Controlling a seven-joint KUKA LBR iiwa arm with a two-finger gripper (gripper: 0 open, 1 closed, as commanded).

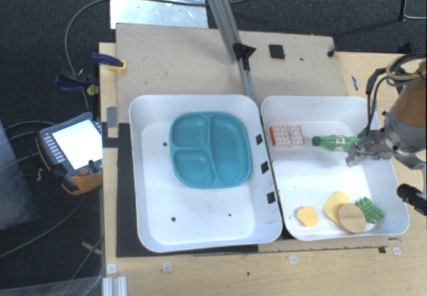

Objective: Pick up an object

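Hovering at the right bin, bottle in reach

The teal divided plate (211, 149) sits alone in the left bin (150, 221); over in the right bin (293, 111) lie a red patterned card (285, 135), then a green bottle (335, 143) on its side, pointing at me. My gripper (355, 157) hangs just beside its end, arm leaning in from the right. Whether my fingers are spread or closed, I cannot tell.

Two shallow white bins are carried side by side on the worktop (180, 55), a tan board: the left bin (153, 221) and the right bin (293, 108), their inner walls touching. A small black square (277, 51) is seen on the bare board behind them, beside a black bracket (243, 52).
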